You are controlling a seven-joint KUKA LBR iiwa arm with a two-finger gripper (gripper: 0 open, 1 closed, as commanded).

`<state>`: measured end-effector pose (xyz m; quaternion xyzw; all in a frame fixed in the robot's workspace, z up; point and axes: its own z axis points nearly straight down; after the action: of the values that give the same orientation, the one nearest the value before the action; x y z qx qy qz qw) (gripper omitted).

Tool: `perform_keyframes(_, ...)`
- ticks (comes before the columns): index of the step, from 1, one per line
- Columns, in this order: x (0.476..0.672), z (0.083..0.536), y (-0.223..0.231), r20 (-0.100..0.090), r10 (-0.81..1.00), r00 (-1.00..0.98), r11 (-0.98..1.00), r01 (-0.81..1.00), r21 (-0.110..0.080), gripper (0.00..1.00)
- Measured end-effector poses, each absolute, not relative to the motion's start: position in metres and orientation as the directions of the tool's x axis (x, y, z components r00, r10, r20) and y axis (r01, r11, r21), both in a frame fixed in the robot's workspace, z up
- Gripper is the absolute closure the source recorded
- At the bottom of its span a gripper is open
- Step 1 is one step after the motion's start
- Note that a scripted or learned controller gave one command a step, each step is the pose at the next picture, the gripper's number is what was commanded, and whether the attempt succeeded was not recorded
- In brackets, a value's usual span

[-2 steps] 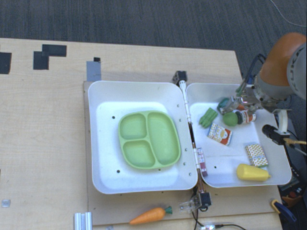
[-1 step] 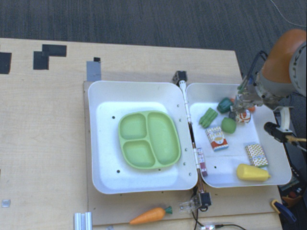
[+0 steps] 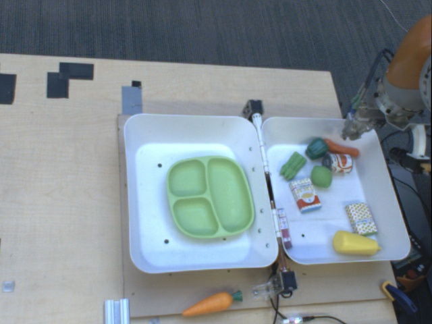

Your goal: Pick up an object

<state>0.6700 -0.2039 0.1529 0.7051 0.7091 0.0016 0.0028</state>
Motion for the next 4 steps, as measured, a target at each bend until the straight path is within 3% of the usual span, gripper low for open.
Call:
perform_keyframes(1,0.67,0.152,-0.203,-0.001,1.0,-0.007,0.007,1.0,0.005,0.0)
perform_keyframes(2,0.594,0.086,-0.18,-0.001,1.0,-0.002,0.002,1.0,0.005,0.0)
perform_keyframes(3,0.526,0.087,-0.106,0.0,1.0,-0.003,0.003,1.0,0.007,0.0)
perform_keyframes(4,0.528,0.099,-0.106,-0.001,1.0,-0.003,0.003,1.0,0.013,1.0)
